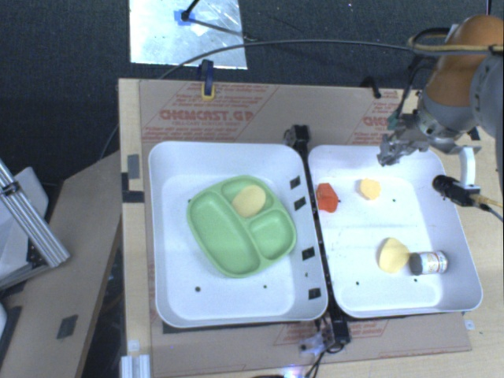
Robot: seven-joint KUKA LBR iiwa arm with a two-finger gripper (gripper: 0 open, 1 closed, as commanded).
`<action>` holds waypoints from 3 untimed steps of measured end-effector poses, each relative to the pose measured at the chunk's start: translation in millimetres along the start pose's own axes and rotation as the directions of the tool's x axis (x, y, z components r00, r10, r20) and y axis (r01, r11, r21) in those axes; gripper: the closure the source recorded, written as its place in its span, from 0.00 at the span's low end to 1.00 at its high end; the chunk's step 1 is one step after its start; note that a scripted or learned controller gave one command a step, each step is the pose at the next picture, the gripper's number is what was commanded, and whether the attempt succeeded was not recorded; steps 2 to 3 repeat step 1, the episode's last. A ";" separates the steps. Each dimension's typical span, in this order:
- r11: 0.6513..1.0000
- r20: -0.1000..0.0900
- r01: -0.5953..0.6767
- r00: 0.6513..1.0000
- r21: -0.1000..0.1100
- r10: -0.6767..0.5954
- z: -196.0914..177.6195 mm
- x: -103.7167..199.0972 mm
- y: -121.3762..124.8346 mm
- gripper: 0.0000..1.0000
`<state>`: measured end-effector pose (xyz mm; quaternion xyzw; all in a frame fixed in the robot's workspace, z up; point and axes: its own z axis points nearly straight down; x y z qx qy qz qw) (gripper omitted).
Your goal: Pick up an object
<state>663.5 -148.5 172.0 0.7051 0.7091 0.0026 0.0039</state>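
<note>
The gripper (391, 153) hovers; I cannot tell its state. Just below it sits a small yellow piece (369, 188), likely light and firm: pinch across its middle.

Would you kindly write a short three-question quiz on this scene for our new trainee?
1. True or false: the green divided plate sits in the right bin.
2. How many yellow items lie in the right bin?
3. Which item lies nearest the gripper: A) small jar, B) small yellow piece, C) red piece?

Key: 1. False, it sits in the left bin. 2. Two. 3. B.
</note>
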 end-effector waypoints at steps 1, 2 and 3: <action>1.000 0.000 0.000 1.000 0.002 0.000 -45.9 -5.0 4.7 1.00; 1.000 0.000 0.000 1.000 0.002 0.000 -45.9 -5.0 4.7 1.00; 1.000 0.000 0.000 1.000 0.002 0.000 -45.9 -5.0 4.7 1.00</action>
